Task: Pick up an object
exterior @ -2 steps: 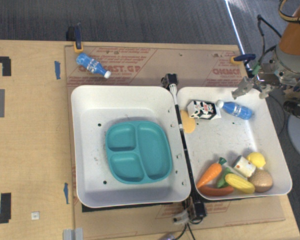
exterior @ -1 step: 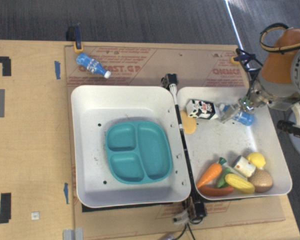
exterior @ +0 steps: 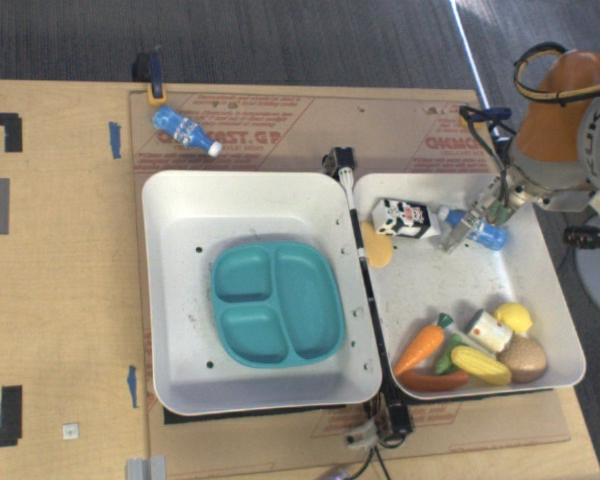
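Grey and orange, the arm (exterior: 560, 118) reaches into the right bin (exterior: 550, 298), its hand (exterior: 467, 230) low at a blue bottle (exterior: 485, 233) near the bin's far side; whether it is open or closed cannot be told. Just left lies a black-and-white cow carton (exterior: 401, 218). Toy foods crowd the near corner: a carrot (exterior: 420, 347), a banana (exterior: 480, 365), a lemon (exterior: 515, 318), a potato (exterior: 525, 358). A teal divided plate (exterior: 277, 303) sits in the left bin (exterior: 170, 268).

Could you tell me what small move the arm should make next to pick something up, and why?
Probably a short, straight descent. The gripper hovers in the right bin directly beside a small blue object, with nothing seen between its fingers. The toy carrot and banana lie farther off at the bin's near end.
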`<move>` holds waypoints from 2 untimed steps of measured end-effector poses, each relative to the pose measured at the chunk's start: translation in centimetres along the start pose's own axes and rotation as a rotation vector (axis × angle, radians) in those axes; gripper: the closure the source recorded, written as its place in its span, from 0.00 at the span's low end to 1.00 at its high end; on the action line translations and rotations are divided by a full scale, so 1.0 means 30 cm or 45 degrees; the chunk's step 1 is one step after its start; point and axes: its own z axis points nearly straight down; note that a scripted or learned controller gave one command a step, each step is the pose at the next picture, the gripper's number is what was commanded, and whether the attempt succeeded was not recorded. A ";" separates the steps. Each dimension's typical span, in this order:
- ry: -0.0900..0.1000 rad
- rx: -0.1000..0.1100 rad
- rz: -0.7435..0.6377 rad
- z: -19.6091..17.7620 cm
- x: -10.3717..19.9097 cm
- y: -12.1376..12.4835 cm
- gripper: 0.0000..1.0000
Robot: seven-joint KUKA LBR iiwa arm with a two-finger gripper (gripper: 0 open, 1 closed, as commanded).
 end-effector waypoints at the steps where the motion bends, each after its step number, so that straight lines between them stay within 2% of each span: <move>1: -0.016 -0.024 0.095 0.000 0.191 0.113 0.00; 2: -0.016 -0.027 0.319 0.000 0.340 0.078 0.00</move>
